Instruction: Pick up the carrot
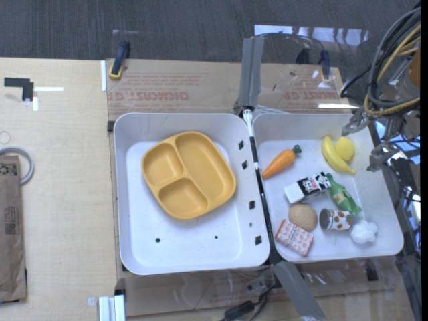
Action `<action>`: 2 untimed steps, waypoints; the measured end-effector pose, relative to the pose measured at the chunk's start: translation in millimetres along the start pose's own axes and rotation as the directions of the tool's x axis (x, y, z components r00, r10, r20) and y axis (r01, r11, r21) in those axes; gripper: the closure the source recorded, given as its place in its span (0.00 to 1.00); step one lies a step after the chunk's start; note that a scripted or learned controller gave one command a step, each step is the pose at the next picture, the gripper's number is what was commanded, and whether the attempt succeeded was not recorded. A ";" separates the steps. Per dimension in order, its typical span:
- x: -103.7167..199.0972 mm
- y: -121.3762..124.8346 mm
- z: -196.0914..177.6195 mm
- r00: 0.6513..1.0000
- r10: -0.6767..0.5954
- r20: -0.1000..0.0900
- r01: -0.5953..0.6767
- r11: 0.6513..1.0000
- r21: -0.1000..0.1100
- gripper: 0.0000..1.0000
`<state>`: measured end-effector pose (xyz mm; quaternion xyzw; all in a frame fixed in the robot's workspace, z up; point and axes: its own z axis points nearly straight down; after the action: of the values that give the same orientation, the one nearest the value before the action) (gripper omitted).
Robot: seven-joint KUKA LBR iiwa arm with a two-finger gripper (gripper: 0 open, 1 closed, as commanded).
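The carrot (279, 162) is orange with a green top. It lies tilted in the right bin (394, 243), near that bin's left wall, with its tip pointing down-left. My gripper (365, 142) hangs over the bin's right side, just right of a yellow banana (338, 153) and well to the right of the carrot. Its two fingers (354, 123) stand apart, open, with nothing between them.
The right bin also holds a black-and-white carton (306, 186), a green bottle (343, 197), a small can (336, 220), a brown round item (303, 216), a red packet (293, 238) and a white ball (364, 232). A yellow divided plate (188, 174) sits in the left bin (134, 246).
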<state>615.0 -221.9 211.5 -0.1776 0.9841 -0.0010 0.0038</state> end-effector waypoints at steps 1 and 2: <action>7.0 48.8 30.8 0.952 -0.307 -0.002 0.307 0.952 -0.004 0.00; -18.0 64.3 60.5 0.730 -0.684 0.001 0.684 0.730 -0.004 0.00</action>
<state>609.8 -155.4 150.9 -0.5269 0.8499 0.0000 0.0026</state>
